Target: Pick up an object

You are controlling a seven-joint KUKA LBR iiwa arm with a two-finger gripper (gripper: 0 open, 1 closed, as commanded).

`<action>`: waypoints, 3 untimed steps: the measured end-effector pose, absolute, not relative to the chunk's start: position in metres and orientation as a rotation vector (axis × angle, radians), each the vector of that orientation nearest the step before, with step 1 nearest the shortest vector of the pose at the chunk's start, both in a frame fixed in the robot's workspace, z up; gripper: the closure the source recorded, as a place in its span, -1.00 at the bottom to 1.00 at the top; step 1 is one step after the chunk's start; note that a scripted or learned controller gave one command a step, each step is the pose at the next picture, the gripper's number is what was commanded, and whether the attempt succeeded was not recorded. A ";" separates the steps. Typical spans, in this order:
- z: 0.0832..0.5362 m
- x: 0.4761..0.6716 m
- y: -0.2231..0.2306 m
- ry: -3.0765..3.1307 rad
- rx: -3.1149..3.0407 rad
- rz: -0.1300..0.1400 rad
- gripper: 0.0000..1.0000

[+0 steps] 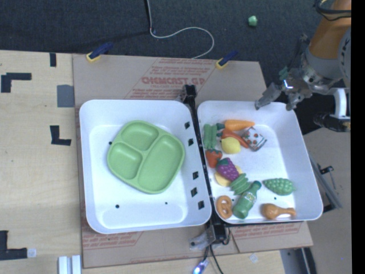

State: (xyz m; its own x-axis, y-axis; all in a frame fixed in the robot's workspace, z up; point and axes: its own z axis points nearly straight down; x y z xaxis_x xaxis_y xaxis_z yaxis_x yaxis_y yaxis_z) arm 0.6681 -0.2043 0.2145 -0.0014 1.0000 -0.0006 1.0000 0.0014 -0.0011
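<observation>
Both gripper (278,97) fingers sit spread apart with nothing between them, hanging over the right bin's (301,147) far rim.

In the right bin (302,153), toys crowd the left wall and near edge: carrot (238,124), lemon (230,146), grapes (226,169), green bottle (246,199), pretzel (223,206), drumstick (277,212). Its middle and far-right corner lie bare. The left bin (91,153) has open floor along its near edge, beside the green plate (146,156). The end effector (279,96) seems poised over the right bin's far rim.
</observation>
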 end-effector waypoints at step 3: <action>0.511 0.539 -0.099 -2.226 -2.219 0.002 1.00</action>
